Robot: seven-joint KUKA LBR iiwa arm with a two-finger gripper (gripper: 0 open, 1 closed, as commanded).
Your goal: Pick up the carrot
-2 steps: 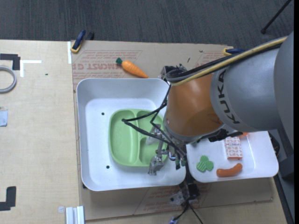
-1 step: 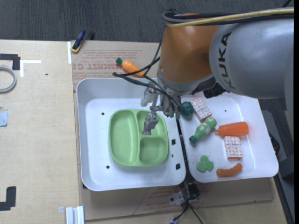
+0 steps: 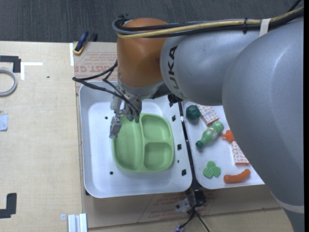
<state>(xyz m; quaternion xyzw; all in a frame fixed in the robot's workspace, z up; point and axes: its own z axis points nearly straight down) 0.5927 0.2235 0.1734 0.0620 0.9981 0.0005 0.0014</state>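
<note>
The grey arm (image 3: 251, 81) reaches in from the right, its orange band (image 3: 140, 47) above the left bin (image 3: 96, 178). The gripper (image 3: 123, 120) hangs over the far left edge of a green divided plate (image 3: 145, 144) that lies in the middle of that bin. In the right bin (image 3: 219, 151), partly hidden by the arm, the carrot (image 3: 236, 177) lies near the front edge, with a green leafy piece (image 3: 211, 169) just beside it. A green bottle (image 3: 209, 135) lies mid-bin, a dark green round item (image 3: 193, 112) towards the far left corner.
</note>
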